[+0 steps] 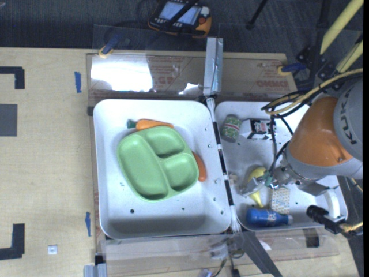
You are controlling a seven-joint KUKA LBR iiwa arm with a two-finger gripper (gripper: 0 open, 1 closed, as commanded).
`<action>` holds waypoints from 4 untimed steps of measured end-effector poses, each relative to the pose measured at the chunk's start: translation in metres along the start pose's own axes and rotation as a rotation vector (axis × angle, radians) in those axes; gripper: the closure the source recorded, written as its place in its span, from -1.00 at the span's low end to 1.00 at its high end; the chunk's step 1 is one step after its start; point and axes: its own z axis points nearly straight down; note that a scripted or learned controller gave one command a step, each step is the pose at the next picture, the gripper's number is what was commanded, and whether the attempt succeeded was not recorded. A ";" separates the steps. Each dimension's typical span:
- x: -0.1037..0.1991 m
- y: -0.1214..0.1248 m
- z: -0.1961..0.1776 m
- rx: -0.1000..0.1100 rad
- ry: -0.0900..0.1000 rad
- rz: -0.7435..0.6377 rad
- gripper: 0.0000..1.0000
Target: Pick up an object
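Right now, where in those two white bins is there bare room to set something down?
Left bin: bare floor below the green tray. Right bin: crowded low, with a blue bottle and yellow toy by the arm.

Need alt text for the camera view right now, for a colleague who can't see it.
The grey-and-orange arm reaches low into the right bin, among a blue bottle, a yellow item and a green can. The left bin holds a green divided tray.

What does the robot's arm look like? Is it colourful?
The arm is big, round and mostly grey, with a bright orange band above the wrist. Dark letters are printed on the grey part. Black and yellow cables loop along it. Its gripper is small, metal and grey.
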 end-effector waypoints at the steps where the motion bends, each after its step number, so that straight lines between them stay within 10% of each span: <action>1: -0.001 0.001 -0.011 -0.004 -0.003 0.002 1.00; 2: -0.002 0.002 -0.020 -0.006 -0.004 0.004 1.00; 3: 0.001 0.039 -0.097 0.004 0.001 -0.416 1.00; 4: 0.001 0.039 -0.097 0.004 0.001 -0.415 -1.00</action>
